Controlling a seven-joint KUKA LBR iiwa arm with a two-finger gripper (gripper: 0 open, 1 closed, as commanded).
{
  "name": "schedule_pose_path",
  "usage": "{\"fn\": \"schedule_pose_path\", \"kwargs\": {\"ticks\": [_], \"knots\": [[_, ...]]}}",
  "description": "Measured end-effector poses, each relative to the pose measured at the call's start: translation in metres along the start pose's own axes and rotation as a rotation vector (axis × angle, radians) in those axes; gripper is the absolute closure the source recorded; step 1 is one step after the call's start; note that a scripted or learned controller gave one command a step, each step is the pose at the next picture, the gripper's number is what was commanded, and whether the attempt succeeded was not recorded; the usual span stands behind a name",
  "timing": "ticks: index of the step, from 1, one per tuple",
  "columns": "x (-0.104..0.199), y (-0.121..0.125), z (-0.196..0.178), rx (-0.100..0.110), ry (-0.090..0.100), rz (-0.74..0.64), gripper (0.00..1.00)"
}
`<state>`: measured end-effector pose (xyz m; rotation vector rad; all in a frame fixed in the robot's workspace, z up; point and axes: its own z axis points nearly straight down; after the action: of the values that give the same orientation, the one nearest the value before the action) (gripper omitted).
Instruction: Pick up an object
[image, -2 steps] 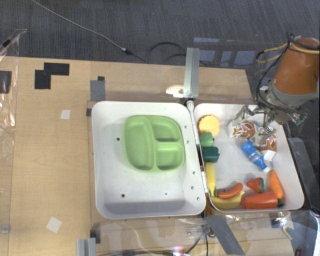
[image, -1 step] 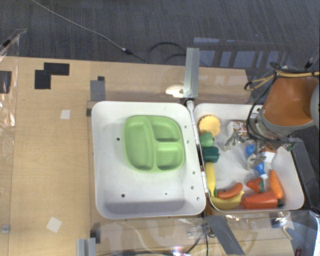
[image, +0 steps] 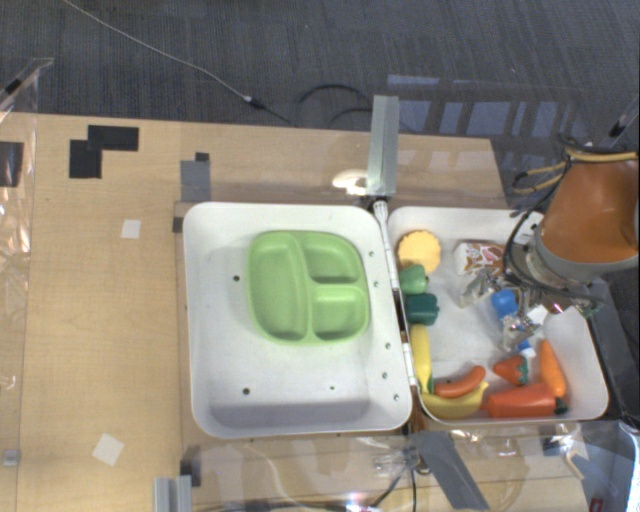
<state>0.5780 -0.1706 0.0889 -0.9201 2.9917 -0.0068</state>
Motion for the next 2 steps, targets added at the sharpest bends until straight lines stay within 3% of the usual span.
{"fn": "schedule_pose_path", "kwargs": {"ticks": [1, 2], "knots": [[-0.074, 0.059, 0.0, -0.001, -0.003, -0.126, 0.0], [-0.123, 0.021, 0.003, -0.014, 0.01, -0.201, 0.0]]}}
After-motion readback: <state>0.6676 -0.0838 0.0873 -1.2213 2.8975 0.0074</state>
